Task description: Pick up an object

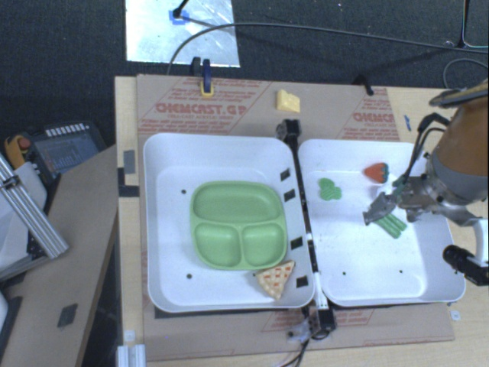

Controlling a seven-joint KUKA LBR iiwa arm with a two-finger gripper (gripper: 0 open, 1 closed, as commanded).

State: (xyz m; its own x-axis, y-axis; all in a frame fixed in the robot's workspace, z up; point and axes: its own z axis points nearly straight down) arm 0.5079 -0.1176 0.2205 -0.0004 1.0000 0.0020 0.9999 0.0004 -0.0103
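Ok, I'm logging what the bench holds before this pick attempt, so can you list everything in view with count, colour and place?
Bins: two, white, side by side on the bench.
Divided plate: one, light green, three compartments, middle of the left bin.
Pizza slice: one, tan with red spots, left bin, near front edge beside the plate.
Leafy piece: one, green, right bin, rear left.
Strawberry-like piece: one, red, right bin, rear.
Ridged piece: one, green, right bin, just under the claw.
Cheese-like wedge: one, yellow, on cardboard behind the bins.
Clamp: one, blue and yellow, rear cardboard edge.
Arm: one, grey with orange band, from the right.
Claw: one, grey, over the right bin.
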